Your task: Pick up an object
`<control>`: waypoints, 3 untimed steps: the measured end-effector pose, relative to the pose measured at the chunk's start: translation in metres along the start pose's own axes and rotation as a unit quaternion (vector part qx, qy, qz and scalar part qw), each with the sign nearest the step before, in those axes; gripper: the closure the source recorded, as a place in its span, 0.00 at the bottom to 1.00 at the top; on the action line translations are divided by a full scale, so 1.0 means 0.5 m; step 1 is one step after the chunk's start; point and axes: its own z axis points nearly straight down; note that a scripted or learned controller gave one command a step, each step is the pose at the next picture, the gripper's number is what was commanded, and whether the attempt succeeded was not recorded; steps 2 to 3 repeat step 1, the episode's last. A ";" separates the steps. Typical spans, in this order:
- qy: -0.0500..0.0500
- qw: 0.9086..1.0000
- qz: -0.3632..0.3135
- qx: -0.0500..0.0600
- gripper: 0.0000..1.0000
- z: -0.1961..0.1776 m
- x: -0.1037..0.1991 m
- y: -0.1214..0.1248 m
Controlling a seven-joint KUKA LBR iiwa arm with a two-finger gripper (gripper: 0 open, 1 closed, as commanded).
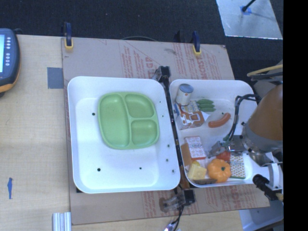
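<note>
My gripper [220,149] is low in the right bin [242,87], near its front. Its metal tip is among the items there, just above an orange pumpkin [219,170] and beside a small red piece [223,156]. Left of it lies a red-and-white packet [194,147], with a yellow cheese wedge [196,171] in front of that. Farther back are a sausage [219,120], a green pea pod [205,104], a can [184,93] and a printed box [189,117]. A patterned card [237,166] rests at the front right. Nothing is visibly held.
The left bin [79,129] holds a green divided plate [128,119]. The arm's orange band [269,112] hangs over the right bin's right side. A handheld pendant [8,57] lies at the far left of the bench. Two clamps [69,36] pin the cardboard's back edge.
</note>
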 end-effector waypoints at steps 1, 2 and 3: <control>-0.001 1.000 -0.001 -0.002 1.00 -0.030 -0.005 0.003; -0.001 1.000 -0.001 -0.002 1.00 -0.030 -0.005 0.003; -0.001 1.000 -0.001 -0.002 1.00 -0.030 -0.005 0.003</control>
